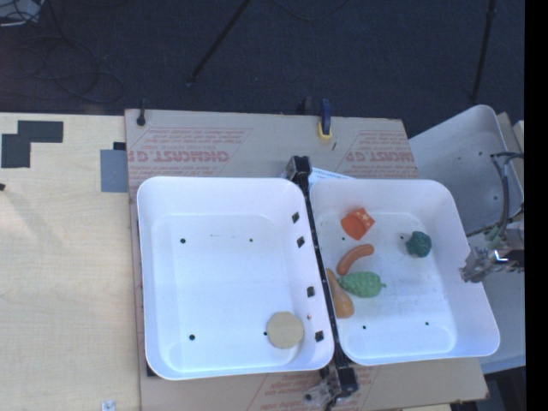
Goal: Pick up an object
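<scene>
The left bin (154, 229) holds one tan disc (284, 330) near its front right corner. The right bin (467, 315) holds five: orange piece (342, 301), sausage (355, 258), red block (357, 223), leafy green (361, 284), dark green item (419, 244). The gripper (484, 264) sits past its right edge.

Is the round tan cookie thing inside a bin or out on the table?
Inside. The round tan piece lies on the floor of the left bin, near its lower right corner, with the bin's white walls around it.

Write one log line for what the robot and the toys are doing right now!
gripper: outside right bin, at its right rim | right bin: red block, sausage, green toys | left bin: tan disc
</scene>
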